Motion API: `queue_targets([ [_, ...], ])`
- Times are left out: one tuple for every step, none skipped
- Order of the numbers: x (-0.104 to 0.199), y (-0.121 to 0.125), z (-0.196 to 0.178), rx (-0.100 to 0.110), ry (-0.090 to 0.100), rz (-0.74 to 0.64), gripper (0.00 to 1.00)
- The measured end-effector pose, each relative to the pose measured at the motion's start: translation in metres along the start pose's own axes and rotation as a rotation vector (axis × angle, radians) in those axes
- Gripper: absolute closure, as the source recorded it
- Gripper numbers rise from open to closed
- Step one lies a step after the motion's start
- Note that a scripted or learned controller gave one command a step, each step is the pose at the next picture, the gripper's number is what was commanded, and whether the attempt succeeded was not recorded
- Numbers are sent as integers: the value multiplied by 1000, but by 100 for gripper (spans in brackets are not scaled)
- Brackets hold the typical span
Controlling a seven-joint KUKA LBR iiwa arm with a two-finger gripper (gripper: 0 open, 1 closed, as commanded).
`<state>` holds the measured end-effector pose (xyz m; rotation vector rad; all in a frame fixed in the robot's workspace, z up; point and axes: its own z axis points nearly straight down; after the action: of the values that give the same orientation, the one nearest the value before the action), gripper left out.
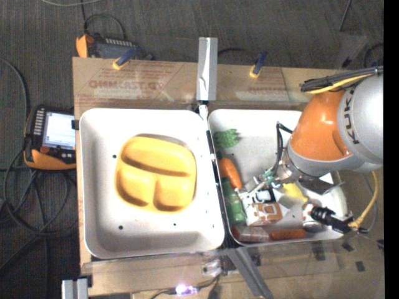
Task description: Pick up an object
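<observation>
The arm's fingers (265, 192) reach down into the right bin (249, 124); whether they are apart or together cannot be told, with a carrot (231, 173) just left of them.

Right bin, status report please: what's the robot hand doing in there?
Hand low in right bin, over white box. Grip unclear. Carrot, green bottle crowd the left wall. Yellow tray sits in left bin.

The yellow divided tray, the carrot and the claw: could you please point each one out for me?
yellow divided tray (157, 173): camera view, middle ridge between its compartments.
carrot (231, 173): camera view, middle of its orange body.
claw (269, 190): camera view, between its fingertips, above the right bin's clutter.
</observation>
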<state>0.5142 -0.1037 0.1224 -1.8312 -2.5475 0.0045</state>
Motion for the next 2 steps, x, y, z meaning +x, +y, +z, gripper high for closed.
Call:
queue_targets([
  [55, 95, -112, -1, -2, -21, 0],
  [66, 75, -108, 1, -3, -46, 0],
])
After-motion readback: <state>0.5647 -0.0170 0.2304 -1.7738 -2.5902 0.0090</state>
